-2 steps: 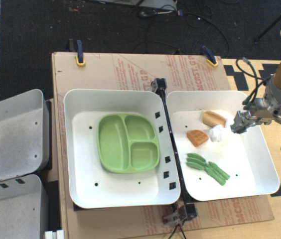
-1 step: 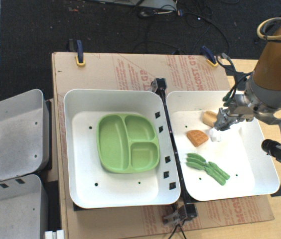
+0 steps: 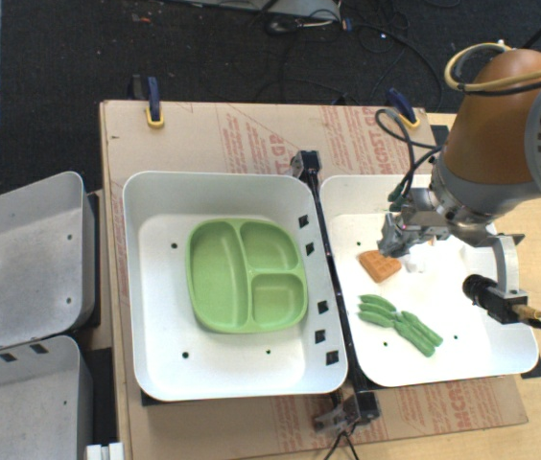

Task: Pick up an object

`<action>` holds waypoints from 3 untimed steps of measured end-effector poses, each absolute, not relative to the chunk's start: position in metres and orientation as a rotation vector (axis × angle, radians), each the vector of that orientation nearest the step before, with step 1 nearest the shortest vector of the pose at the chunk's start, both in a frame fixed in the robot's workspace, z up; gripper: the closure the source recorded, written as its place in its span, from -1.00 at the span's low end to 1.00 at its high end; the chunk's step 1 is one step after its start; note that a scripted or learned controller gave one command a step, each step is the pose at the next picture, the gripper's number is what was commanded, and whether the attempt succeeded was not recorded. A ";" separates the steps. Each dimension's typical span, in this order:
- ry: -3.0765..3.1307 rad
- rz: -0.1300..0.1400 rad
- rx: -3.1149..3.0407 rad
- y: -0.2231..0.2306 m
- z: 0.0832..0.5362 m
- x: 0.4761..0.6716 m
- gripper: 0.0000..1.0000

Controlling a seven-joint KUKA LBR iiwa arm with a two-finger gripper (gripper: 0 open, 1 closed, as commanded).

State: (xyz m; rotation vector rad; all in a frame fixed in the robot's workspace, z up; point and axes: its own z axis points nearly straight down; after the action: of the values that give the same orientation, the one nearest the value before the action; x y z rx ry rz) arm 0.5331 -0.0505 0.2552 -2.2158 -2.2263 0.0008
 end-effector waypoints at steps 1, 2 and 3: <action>-2.229 0.000 -2.213 0.004 0.259 0.537 1.00; -2.227 0.001 -2.215 0.045 0.249 0.543 1.00; -2.227 0.002 -2.215 0.089 0.233 0.548 1.00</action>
State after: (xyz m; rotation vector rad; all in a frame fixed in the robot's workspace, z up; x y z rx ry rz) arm 0.5480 0.0893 0.2333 -2.2151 -2.2267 0.0016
